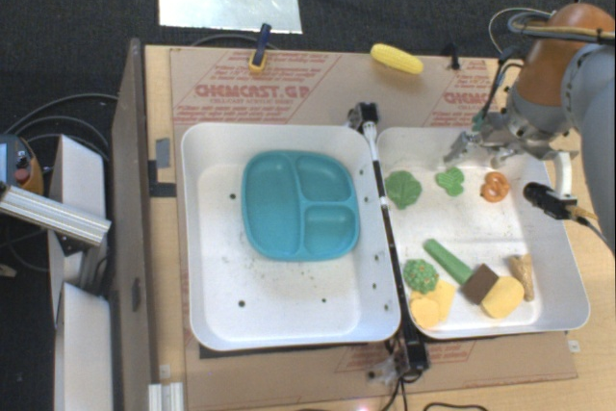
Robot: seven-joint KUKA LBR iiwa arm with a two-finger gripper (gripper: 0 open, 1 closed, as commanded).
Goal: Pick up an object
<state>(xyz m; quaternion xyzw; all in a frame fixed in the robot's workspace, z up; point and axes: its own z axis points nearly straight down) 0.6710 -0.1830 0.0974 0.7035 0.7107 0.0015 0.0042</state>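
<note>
My gripper point(479, 149) hangs over the back edge of the right bin point(558, 250), its fingers spread open with nothing between them. Just below it lie a small green piece point(449, 180) and an orange pretzel-shaped ring point(495, 187). A larger green broccoli piece point(402, 189) sits to the left, near the divider. Toward the front are a green cylinder point(448, 260), a brown block point(478, 284), a yellow lump point(503, 299), a yellow wedge point(432, 305), another green floret point(420, 274) and a tan piece point(522, 274).
The left bin point(217, 236) holds a teal divided plate point(299, 205). A yellow banana-like thing point(397, 59) lies on the cardboard behind the bins. A clamp point(260, 48) is at the back left.
</note>
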